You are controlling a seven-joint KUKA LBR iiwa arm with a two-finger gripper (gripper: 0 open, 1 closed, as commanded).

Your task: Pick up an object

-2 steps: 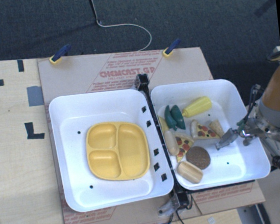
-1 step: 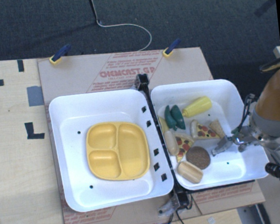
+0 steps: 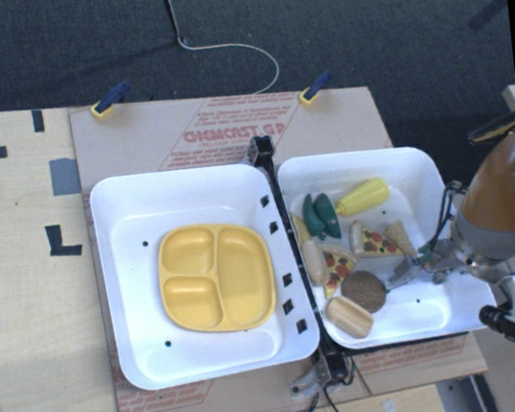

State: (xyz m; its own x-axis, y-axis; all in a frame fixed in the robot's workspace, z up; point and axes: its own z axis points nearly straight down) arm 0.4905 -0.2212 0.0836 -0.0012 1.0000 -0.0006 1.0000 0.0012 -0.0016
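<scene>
arm low over right bin [image 3: 419,165]; hand [image 3: 404,273] (grip state unclear) beside brown disc [image 3: 365,290]

Position: one fixed camera, mounted above the surface [image 3: 25,273] — no second view to compare.
Facing: downward at a slant, far edge of the surface toward the top, dark carpet [image 3: 356,14] beyond it.
Nearness: far enough back to take in both the left bin [image 3: 119,290] and the right bin [image 3: 420,168] whole, side by side at centre.
Framing: the arm [image 3: 498,205] enters from the right edge — partly cut off there.
Margins: cardboard sheet [image 3: 231,134] under the bins, its bottom edge near the frame's foot.
</scene>
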